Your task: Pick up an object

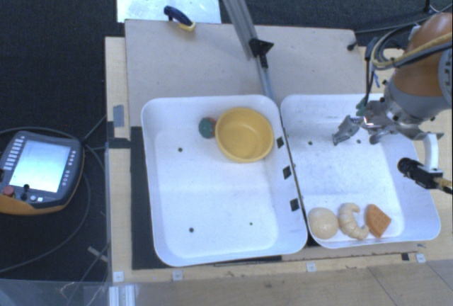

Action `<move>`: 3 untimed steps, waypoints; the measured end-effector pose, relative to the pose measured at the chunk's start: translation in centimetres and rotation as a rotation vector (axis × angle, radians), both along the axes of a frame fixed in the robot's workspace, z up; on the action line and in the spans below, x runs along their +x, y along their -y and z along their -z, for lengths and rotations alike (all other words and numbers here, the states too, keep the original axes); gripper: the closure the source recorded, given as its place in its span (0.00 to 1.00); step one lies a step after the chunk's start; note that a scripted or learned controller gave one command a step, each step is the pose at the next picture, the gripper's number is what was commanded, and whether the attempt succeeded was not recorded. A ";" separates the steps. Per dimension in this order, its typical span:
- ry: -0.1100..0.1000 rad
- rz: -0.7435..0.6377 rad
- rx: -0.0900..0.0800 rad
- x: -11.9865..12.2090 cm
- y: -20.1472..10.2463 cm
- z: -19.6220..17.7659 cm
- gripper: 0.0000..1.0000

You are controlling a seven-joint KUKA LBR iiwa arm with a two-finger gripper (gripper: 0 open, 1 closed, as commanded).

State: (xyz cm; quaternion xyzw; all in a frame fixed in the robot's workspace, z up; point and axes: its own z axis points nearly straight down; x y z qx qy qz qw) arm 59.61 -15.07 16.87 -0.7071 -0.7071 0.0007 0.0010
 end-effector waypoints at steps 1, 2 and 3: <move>0.000 0.000 0.000 -1.0 0.2 5.0 0.00; 0.004 0.000 -0.001 -0.9 0.2 3.7 1.00; 0.006 0.000 -0.001 -1.1 1.0 -1.0 1.00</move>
